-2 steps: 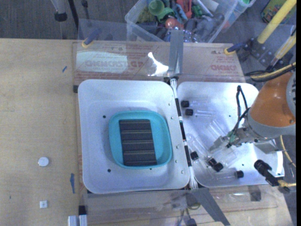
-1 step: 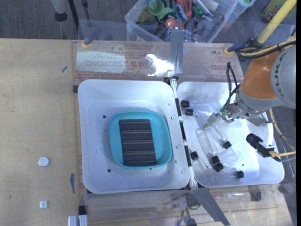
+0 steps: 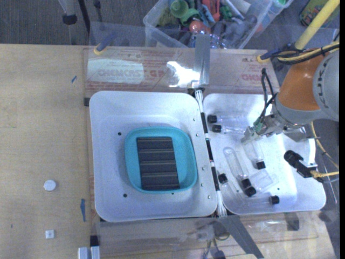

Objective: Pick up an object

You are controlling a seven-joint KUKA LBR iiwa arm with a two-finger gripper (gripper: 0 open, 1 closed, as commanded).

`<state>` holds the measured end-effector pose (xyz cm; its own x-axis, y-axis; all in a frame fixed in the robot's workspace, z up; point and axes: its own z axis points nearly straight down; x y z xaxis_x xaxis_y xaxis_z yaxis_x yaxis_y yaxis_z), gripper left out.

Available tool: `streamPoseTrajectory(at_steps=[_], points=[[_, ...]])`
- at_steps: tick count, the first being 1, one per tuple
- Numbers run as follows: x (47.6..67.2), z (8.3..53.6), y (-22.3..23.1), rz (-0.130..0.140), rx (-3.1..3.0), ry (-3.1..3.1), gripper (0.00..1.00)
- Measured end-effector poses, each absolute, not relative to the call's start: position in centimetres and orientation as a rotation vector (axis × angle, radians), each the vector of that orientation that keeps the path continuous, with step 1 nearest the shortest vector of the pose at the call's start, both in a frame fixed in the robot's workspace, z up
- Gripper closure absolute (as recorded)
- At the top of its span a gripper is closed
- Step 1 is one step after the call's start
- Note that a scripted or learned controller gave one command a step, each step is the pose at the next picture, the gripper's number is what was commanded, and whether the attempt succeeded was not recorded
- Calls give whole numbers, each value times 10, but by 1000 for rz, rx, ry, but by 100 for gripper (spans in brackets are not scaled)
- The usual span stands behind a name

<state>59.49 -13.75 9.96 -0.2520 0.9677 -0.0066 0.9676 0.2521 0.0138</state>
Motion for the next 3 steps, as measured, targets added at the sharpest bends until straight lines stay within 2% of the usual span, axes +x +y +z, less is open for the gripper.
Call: streamPoseTrajectory(at_steps=[1, 2, 3], points=[[621, 239, -95, 1, 1982, 2433, 100], [664, 210, -47, 1, 2140, 2294, 100], [667, 232, -14, 2, 2226, 2212, 100]])
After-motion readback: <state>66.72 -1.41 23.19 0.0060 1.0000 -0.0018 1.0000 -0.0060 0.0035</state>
